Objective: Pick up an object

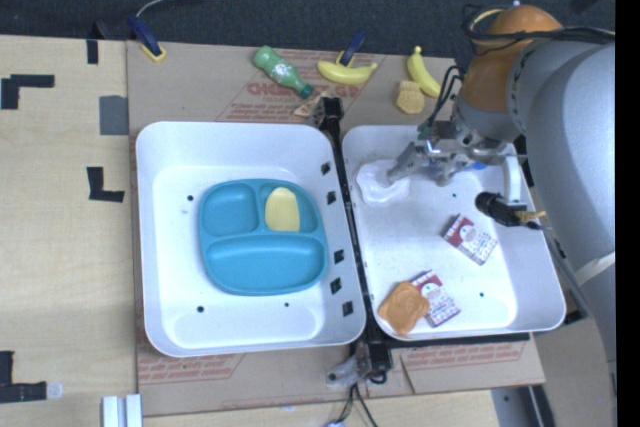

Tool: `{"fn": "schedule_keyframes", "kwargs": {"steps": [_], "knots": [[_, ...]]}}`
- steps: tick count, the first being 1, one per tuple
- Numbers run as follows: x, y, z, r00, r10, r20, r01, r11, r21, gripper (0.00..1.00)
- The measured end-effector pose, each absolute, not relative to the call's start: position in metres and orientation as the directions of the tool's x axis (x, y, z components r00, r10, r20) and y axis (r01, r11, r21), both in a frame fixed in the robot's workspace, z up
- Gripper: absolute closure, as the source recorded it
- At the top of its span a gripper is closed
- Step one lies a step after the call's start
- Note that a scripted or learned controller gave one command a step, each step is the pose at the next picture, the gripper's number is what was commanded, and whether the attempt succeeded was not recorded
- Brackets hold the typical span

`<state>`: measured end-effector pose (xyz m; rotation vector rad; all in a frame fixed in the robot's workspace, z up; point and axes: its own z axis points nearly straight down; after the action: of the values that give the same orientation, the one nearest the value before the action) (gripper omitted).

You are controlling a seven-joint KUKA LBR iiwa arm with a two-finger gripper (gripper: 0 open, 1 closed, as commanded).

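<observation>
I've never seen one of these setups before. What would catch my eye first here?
Probably the big grey robot arm reaching in from the right, its gripper low over a white object in the right bin. Next, the bright blue divided plate in the left bin, with a yellow piece in one compartment.

- In the right bin (520,310), we find open floor in the middle; two small packets (470,239) (436,299) and an orange piece (402,308) crowd its near half.
- In the left bin (165,215), the blue tray (262,237) fills the centre; we see free floor along the walls.
</observation>
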<state>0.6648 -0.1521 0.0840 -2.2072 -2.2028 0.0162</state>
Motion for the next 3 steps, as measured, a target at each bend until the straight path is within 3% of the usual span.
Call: {"fn": "schedule_keyframes", "kwargs": {"steps": [1,3], "knots": [[0.667,-0.104,0.087,0.003,1.0,-0.014,1.0,-0.003,-0.006,0.0],[0.667,-0.121,0.085,0.0,1.0,0.0,1.0,0.0,-0.007,0.0]]}}
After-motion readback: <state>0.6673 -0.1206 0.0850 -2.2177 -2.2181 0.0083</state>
